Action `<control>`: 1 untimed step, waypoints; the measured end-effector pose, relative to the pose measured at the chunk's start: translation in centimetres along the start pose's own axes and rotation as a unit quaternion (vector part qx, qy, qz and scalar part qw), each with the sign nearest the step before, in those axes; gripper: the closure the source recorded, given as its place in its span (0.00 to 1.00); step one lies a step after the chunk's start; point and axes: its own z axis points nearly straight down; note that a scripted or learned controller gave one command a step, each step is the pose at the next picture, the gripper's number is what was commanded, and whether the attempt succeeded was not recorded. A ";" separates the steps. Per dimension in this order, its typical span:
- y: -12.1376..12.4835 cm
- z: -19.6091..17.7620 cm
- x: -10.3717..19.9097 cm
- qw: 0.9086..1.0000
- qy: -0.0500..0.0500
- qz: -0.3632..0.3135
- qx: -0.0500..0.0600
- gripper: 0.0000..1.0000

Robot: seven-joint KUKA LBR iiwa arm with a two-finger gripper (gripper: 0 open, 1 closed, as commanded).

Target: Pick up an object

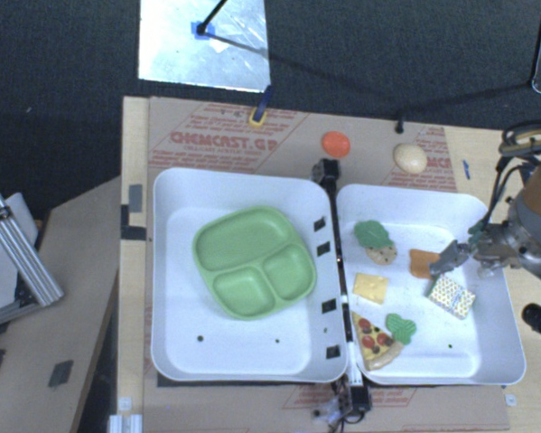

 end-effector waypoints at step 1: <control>0.3 -0.6 0.0 1.000 -0.001 -0.002 -0.006 0.00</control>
